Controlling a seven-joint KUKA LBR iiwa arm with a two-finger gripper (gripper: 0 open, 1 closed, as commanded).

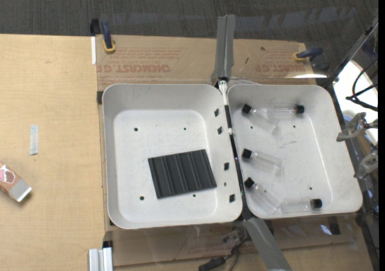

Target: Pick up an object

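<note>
Vials, five, clear plastic with black caps, lie flat in right white bin [337, 143]: two near far edge [260, 115] [281, 109], one by left wall midway [263, 159], one in near-left corner [263, 195], one along near edge [299, 205]. Black ribbed rectangular mat [182, 173] lies tilted in left white bin [114, 143], toward near edge. Small grey strip [33, 140] and red-and-white packet [12, 182] sit on wooden bench [48, 221] near left edge.

A: Left bin [114, 143]: ribbed black mat [182, 173] lies flat mid-floor, bare floor all around it.
B: Right bin [328, 137]?
A: Clear vials along the divider side [260, 161], top [272, 112] and front edge [283, 199]. Centre and right floor open. Divider clips [228, 131] line the shared wall.
</note>
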